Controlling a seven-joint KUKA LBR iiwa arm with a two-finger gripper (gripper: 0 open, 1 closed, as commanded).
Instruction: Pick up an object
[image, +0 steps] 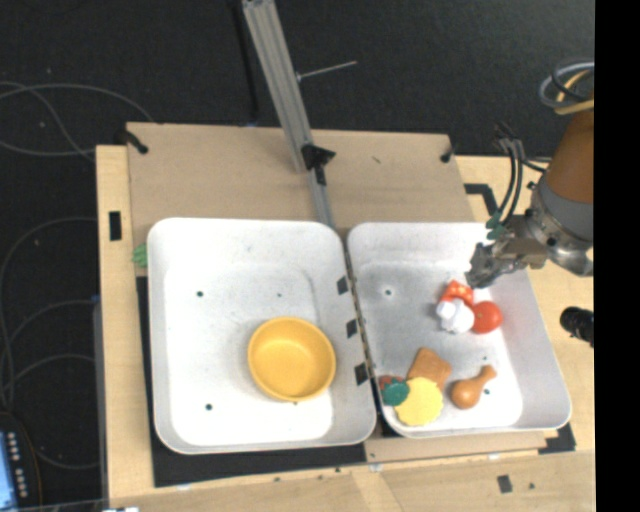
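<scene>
My gripper (482, 272) hangs over the right bin (400, 260), at its right side, just above a red, orange and white toy (466, 309). Nothing shows between its dark fingers. Along the bin's near edge lie a tan slice (430, 364), a yellow disc (420, 402) with a green piece (394, 391) beside it, and a brown drumstick-shaped piece (470, 387). A yellow bowl (291, 358) stands in the left bin (200, 270).
The grey arm with its orange band (570, 170) reaches in from the right, with cables above it. A slanted metal rail (285, 90) runs from the top down to the bins' shared edge. Black clips (352, 325) sit along the divider.
</scene>
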